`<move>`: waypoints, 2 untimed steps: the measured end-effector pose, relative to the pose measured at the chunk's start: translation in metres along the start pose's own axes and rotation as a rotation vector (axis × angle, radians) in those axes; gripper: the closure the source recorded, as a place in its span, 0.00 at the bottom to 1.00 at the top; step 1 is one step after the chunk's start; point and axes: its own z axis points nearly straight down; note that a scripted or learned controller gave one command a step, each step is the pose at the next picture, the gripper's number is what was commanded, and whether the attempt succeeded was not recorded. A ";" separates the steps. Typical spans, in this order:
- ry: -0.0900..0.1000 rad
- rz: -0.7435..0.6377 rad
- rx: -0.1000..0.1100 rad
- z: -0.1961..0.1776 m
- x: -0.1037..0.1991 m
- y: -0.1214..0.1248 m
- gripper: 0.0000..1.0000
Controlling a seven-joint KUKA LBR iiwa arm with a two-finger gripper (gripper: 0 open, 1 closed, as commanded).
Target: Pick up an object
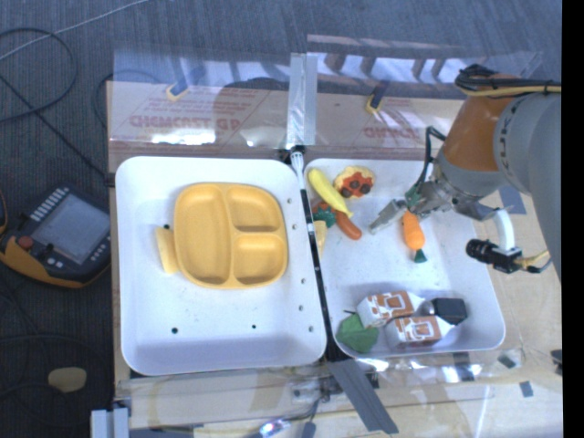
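Observation:
My gripper [404, 210] hangs over the upper middle of the right bin [474, 336], fingers spread open. One grey finger [385, 215] points down-left. An orange toy carrot [413, 233] with a green tip lies on the bin floor just below the gripper, its upper end close to the fingers; nothing is lifted. By the bin's left wall lie a yellow banana [327, 192], a yellow-and-orange flower-shaped toy [354, 182] and a red-orange piece [347, 225].
Along the right bin's front edge sit two white-and-brown cartons [394, 307], a black object [449, 310] and a green leaf [359, 336]. The left bin [146, 327] holds a yellow sectioned plate [228, 234]. A pendant [59, 235] lies on the floor at left.

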 end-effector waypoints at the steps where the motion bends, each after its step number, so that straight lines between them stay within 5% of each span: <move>1: 0.001 0.000 -0.006 -0.011 0.001 0.002 1.00; 2: 0.004 0.017 0.009 -0.120 0.030 0.044 1.00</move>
